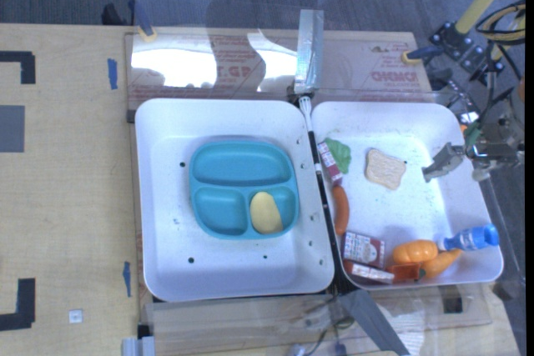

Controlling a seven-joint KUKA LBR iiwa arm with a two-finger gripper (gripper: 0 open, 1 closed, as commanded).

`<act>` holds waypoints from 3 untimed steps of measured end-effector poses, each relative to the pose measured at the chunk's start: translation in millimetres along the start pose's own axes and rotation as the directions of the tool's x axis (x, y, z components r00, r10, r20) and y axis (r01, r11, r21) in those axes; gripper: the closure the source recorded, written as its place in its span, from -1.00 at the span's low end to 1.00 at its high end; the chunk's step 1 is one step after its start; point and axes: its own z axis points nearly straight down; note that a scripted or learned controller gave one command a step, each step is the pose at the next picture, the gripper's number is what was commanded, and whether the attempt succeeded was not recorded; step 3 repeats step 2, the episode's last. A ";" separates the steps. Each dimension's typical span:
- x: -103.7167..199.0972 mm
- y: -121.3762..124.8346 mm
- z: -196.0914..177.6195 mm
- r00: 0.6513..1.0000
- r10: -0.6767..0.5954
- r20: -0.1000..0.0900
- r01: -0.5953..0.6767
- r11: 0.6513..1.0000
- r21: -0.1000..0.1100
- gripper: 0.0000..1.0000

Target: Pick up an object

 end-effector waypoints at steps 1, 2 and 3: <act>61.8 7.1 144.8 0.986 -0.168 -0.004 0.168 0.986 0.010 -1.00; 4.5 122.6 171.0 0.993 -0.115 0.007 0.115 0.993 -0.018 -1.00; 4.5 122.6 171.0 0.993 -0.115 0.007 0.115 0.993 -0.018 -1.00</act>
